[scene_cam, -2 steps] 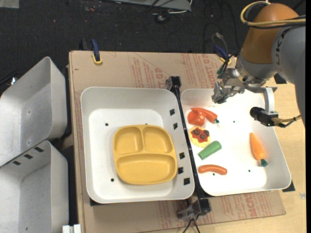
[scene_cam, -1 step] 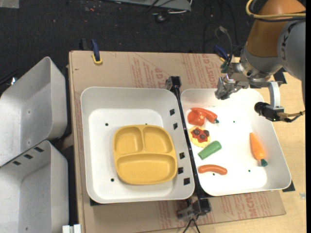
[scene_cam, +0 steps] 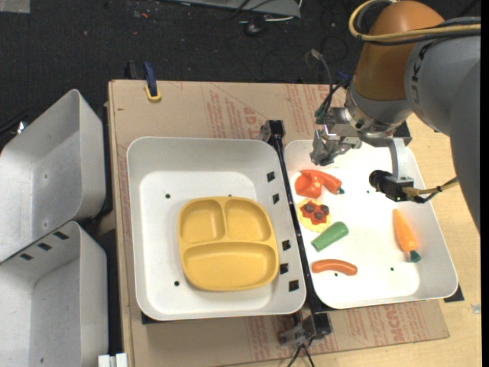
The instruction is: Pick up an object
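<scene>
Currently gripper (scene_cam: 327, 153) hovers at right bin (scene_cam: 435, 281) far-left corner, above red pepper (scene_cam: 316, 182); cannot tell its opening.

Advice: descend straight onto pepper, avoid divider wall.

Count, right bin: one red pepper, one pizza slice (scene_cam: 313, 213), one green pickle (scene_cam: 329, 236), one sausage (scene_cam: 334, 267), one carrot (scene_cam: 406, 234).

Left bin (scene_cam: 153, 205): one yellow divided plate (scene_cam: 228, 244).
</scene>
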`<action>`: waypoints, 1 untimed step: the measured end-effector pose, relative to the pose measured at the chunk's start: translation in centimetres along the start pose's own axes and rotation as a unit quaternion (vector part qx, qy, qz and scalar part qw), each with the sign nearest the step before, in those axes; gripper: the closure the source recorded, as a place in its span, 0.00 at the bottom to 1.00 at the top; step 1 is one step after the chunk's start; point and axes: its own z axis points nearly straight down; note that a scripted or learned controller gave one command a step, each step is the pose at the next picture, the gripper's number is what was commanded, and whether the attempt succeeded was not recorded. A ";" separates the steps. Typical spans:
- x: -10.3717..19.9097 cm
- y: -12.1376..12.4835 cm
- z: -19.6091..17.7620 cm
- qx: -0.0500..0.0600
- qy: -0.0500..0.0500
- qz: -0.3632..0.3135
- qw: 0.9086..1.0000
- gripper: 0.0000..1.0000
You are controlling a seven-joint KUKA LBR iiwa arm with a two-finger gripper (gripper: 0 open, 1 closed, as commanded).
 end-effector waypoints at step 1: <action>5.1 -0.9 0.7 0.000 0.000 0.000 1.000 1.00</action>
